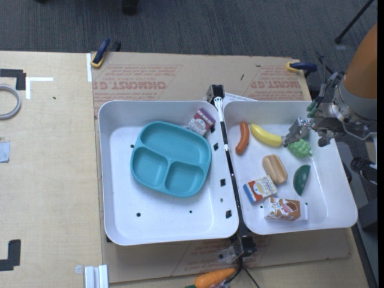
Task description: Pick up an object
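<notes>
Over the right white bin [336, 215], the gripper [307, 131] hangs above a bumpy green toy [300, 148]; its grip I cannot tell. It should descend straight and centred.

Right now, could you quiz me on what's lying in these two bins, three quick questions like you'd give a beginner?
1. True or false: the teal divided plate lies in the left bin.
2. Which item sits nearest the claw? A) banana B) green leafy toy C) sausage
3. Fill in: the small carton by the plate rests in the left bin's far ____ corner.

Key: 1 true; 2 B; 3 right.
</notes>
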Robot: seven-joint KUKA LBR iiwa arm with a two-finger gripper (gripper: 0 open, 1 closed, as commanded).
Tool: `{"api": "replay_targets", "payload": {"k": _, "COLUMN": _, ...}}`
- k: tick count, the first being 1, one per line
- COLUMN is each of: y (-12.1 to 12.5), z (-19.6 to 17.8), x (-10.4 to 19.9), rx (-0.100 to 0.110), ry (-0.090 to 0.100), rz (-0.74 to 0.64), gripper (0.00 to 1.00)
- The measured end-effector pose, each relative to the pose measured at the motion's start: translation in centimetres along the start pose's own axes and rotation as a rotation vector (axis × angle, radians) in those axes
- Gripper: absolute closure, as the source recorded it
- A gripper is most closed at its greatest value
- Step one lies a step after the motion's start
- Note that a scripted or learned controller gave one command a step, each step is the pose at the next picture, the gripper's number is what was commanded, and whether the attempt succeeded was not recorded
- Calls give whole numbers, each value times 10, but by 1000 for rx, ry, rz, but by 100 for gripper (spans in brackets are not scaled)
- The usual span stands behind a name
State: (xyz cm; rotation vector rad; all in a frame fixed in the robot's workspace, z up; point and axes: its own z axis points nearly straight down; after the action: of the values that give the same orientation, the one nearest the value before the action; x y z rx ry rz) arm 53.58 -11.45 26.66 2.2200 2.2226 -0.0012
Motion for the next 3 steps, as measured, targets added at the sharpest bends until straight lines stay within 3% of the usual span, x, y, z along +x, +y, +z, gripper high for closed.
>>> {"api": "replay_targets", "payload": {"k": 1, "y": 75, "z": 75, "x": 32, "rx": 0, "ry": 0, "rz": 25, "gripper": 0}}
{"api": "replay_targets", "payload": {"k": 2, "y": 81, "z": 74, "x": 79, "rx": -1, "ry": 0, "rz": -10, "gripper": 0}}
{"api": "replay_targets", "payload": {"k": 3, "y": 68, "z": 74, "x": 80, "rx": 1, "ry": 0, "rz": -121, "gripper": 0}}
